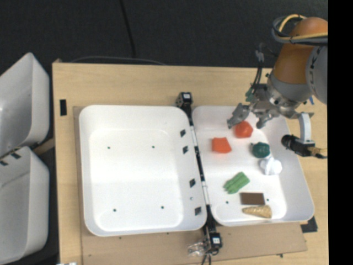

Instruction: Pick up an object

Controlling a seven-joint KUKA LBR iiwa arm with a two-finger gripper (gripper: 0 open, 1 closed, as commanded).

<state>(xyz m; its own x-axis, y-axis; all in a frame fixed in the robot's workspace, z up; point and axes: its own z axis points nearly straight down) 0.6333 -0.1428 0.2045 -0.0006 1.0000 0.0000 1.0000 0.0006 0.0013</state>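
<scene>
Dark floor surrounds a tan wooden surface that carries two shallow white bins side by side. No writing, label or brand can be read on any of the things.

Taking the right bin as the landmark: near its far edge a red-orange rounded object lies on the bin floor. The gripper hangs right over it with its grey fingers spread wide, one finger to the object's left and the other to its right. The object sits low between and just below the fingertips; whether they touch it cannot be told.

Just nearer the bin's centre, beside the red-orange object, lies a red-orange block. Toward the bin's right wall sits a dark green lump, with a white crumpled piece just beside it on the near side. A bright green ridged piece lies in the middle of the near half. Close to the bin's near edge a brown rectangular bar lies touching or nearly touching a tan cone-shaped piece.

Beyond the right bin's left wall stands the left bin. The arm, with its orange band, rises above the right bin's far right corner.
</scene>
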